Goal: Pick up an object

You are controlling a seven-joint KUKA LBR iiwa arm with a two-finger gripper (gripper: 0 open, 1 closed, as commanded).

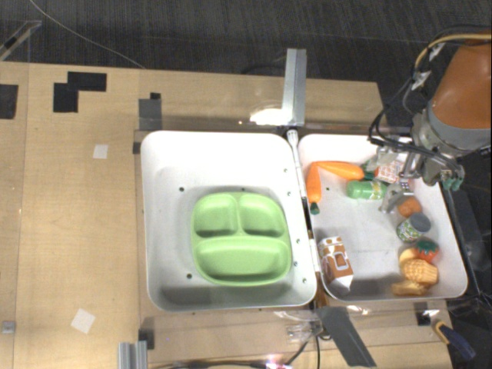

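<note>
Wooden bench point(69, 229), two white bins side by side. Left bin point(161, 206): green tray point(241, 237), centre. Right bin point(361, 229): carrot point(327, 174) at far-left corner; carton point(336, 262) by near-left edge, print unreadable; green bottle point(364, 191) near far edge; small foods down right edge. Gripper point(400, 187) at far-right corner; grip state cannot be told.

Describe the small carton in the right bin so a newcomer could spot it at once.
Start at the right bin, the one crowded with toy food. Follow its left wall toward the near corner: the small brown and white carton lies there alone. Its boxy shape and brown print set it apart from the rounded fruit pieces grouped along the opposite wall.
</note>
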